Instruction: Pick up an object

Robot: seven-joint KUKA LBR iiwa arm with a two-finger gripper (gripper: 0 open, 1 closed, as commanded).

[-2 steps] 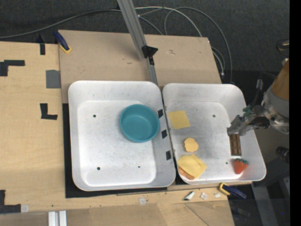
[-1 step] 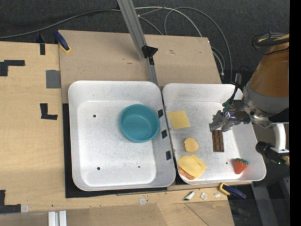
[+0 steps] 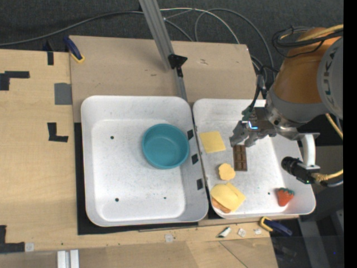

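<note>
Chocolate bar (image 3: 240,158) just beneath hand (image 3: 244,140)

Bowl (image 3: 164,145) in left bin (image 3: 100,116); food, seemingly, in right bin (image 3: 262,205)

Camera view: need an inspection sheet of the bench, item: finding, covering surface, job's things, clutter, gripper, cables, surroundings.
Surface: wooden bench bearing the left bin and the right bin, side by side.
Job's things: teal bowl in the left bin; in the right bin a yellow square slice, brown chocolate bar, small yellow piece, burger-like toy and strawberry.
Clutter: black tape marks on the bench; small white bits at the front edge.
Gripper: gripper low over the right bin, just above the chocolate bar; grasp not discernible.
Cables: black cables looping behind the bins.
Surroundings: slanted grey metal bar; blue-and-yellow clamps at the bench edges.
</note>
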